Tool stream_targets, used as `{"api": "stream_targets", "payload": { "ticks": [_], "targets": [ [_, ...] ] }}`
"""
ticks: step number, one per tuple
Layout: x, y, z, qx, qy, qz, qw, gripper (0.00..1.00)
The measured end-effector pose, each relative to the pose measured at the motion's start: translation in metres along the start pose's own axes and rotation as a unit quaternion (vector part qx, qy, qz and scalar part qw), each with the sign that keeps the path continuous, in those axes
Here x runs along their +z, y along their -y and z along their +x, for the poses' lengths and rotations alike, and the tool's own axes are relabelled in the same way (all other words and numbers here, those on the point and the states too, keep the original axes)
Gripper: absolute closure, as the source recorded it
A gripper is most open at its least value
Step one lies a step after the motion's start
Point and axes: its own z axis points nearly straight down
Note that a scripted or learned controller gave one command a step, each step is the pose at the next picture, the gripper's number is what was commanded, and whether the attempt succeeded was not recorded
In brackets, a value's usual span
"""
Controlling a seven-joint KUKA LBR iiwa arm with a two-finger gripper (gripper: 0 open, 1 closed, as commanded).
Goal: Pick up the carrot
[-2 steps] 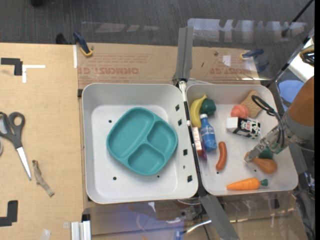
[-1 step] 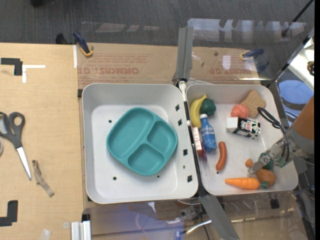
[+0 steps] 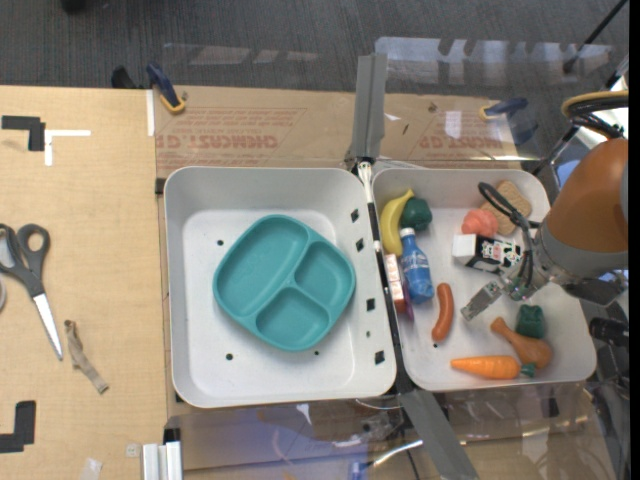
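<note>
Two shallow white bins sit side by side on the bench, the left bin [image 3: 180, 298] and the right bin [image 3: 560, 368], split by a grey divider. A teal three-compartment plate [image 3: 285, 283] lies in the middle of the left bin, tilted a little.

At the right bin's six o'clock edge lies the carrot [image 3: 487, 367], on its side, orange body pointing toward nine o'clock and green top toward three. Just beside it, at its two o'clock, rests a toy chicken drumstick [image 3: 522, 343], with a small green vegetable piece [image 3: 530, 319] close above that. A red-orange sausage [image 3: 442, 313] lies near the bin's centre, at the carrot's eleven o'clock. Along the bin's nine o'clock wall stands a row: a yellow banana [image 3: 394, 214] touching a green toy [image 3: 415, 213], and a blue bottle [image 3: 415, 266] with a white cap below them. A salmon-coloured toy [image 3: 480, 222] lies at twelve o'clock.

From three o'clock the grey arm with its orange band [image 3: 598, 193] reaches in. Its end effector [image 3: 483, 303] hovers over the bin's middle, at the carrot's twelve o'clock and apart from it, with its metal fingers [image 3: 476, 308] narrowly spread and nothing between them.

Scissors [image 3: 32, 278] lie on the bench at the far nine o'clock side.
</note>
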Motion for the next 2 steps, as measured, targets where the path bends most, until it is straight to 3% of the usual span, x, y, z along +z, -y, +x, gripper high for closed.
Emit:
{"api": "stream_targets", "payload": {
  "ticks": [1, 2],
  "targets": [
    [0.000, 0.059, -0.015, 0.048, -0.001, 0.001, 0.9989, 0.00],
    [-0.001, -0.034, -0.036, 0.080, 0.000, 0.000, 0.9968, 0.00]
  ]
}}
